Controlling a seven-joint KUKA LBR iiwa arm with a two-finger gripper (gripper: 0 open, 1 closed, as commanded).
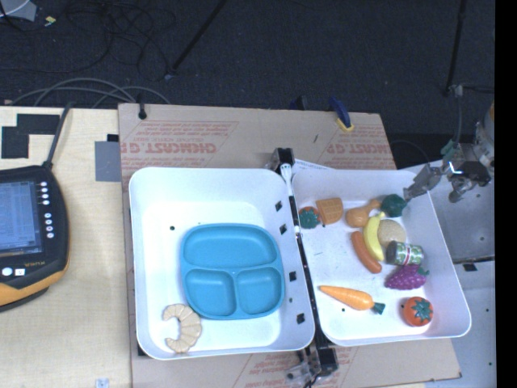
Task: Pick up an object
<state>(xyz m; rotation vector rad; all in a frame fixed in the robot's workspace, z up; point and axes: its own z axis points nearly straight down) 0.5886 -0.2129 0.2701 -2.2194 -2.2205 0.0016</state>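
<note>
A black-and-orange handheld controller (28,233) lies at the counter's left edge. The left bin (153,192) holds a blue divided tray (232,269) at its middle and a croissant (182,327) in its near left corner. The right bin (448,297) holds toy foods: a carrot (347,297) near its front edge, long axis running left to right with the green tip pointing right, a sausage (365,251), a banana (373,234), purple grapes (405,277) and a tomato (416,310) at the near right corner. The end effector (464,168) hangs beyond the bin's far right corner; whether it is apart or together cannot be told.
</note>
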